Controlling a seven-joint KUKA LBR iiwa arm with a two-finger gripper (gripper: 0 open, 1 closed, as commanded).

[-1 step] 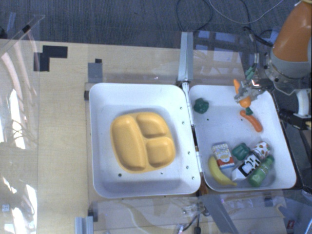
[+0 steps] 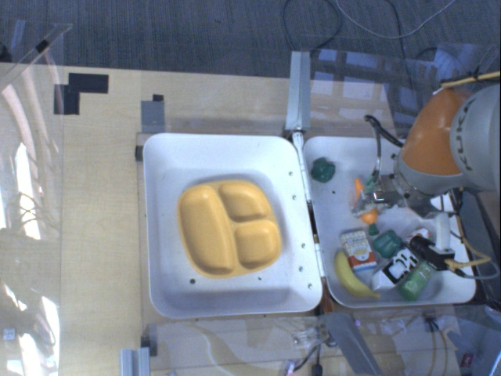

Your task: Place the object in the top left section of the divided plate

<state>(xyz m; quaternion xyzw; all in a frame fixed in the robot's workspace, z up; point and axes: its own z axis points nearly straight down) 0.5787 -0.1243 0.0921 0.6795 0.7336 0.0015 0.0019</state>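
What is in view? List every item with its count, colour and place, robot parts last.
Divided plate: one, yellow, in the left bin, nothing in its sections.
Bins: two, white, side by side on the bench.
Round object: one, dark green, upper left of the right bin.
Banana: one, yellow, lower left of the right bin.
Small carton: one, white and orange, beside the banana.
Green items: at least two, in the clutter at the right bin's lower part; kinds unclear.
Cables: black, on the floor above the bench.
Arm: one, grey with orange band, over the right bin.

Single fixed camera above bench (image 2: 94, 233); looks down at slant; both bins in frame
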